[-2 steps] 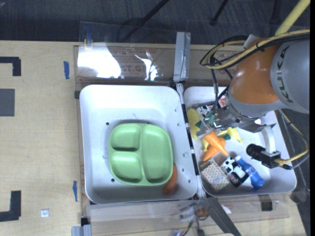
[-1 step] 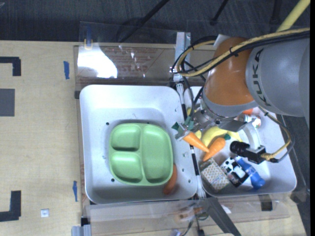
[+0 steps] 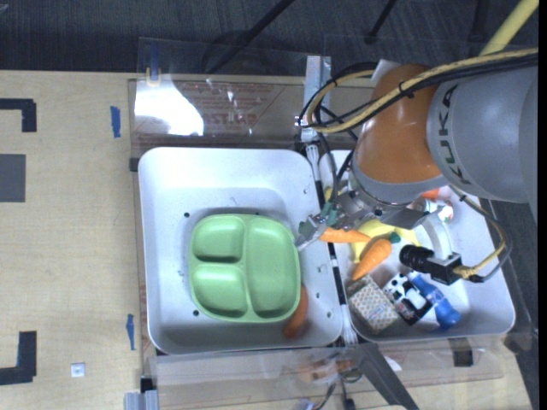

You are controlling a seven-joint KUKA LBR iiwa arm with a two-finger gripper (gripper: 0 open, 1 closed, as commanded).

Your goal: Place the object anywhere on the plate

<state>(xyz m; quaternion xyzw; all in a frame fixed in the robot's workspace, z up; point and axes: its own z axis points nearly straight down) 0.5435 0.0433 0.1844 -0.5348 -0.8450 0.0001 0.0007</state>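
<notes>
Counter (image 3: 68, 229): light wood-look top, runs off to my left. Black square marks (image 3: 19, 114) along its far edge; blue tape bits (image 3: 115, 121) nr the bins. Clear plastic panel (image 3: 222, 108) behind, w/ bright glare. Floor (image 3: 171, 11): dark grey carpet. Black stand legs (image 3: 282, 7) cross it.

The grey arm (image 3: 479, 135) bears dark lettering along its casing, partly cut off at the edge; the letters "KUK" can be read there.
</notes>
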